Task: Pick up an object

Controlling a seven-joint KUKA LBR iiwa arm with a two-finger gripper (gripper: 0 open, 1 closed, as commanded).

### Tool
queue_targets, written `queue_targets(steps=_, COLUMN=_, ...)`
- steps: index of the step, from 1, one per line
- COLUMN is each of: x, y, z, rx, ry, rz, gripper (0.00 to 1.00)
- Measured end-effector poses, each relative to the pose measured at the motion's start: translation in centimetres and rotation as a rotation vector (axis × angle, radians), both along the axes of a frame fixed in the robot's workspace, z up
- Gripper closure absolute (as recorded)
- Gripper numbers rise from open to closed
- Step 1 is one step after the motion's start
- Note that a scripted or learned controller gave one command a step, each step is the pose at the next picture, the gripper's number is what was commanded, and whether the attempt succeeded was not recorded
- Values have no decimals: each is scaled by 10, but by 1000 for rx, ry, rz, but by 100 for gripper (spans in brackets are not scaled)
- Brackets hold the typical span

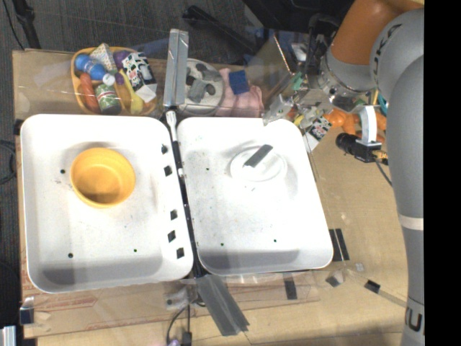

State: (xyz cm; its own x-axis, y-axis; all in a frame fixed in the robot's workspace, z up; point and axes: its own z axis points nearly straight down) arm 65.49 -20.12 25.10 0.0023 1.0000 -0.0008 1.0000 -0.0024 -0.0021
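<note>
Yellow bowl, round and plain, far left of claw (grip state impossible to tell). White bins on tan desk; dark floor beyond.

arm cut off at top/right edge | gripper lost in clutter, we can't read it | yellow basket contents too small for us to ID | tabletop front cut off
</note>
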Motion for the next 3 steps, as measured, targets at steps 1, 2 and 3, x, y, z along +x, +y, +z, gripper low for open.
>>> queue_targets(steps=1, x=3, y=-6, z=-63, rx=2, ry=4, rz=108, gripper=0)
queue_targets(steps=2, x=4, y=-6, z=-158, rx=1, ry=-3, rz=219, gripper=0)
queue_targets(steps=3, x=6, y=-5, z=-148, rx=1, ry=-4, rz=224, gripper=100)
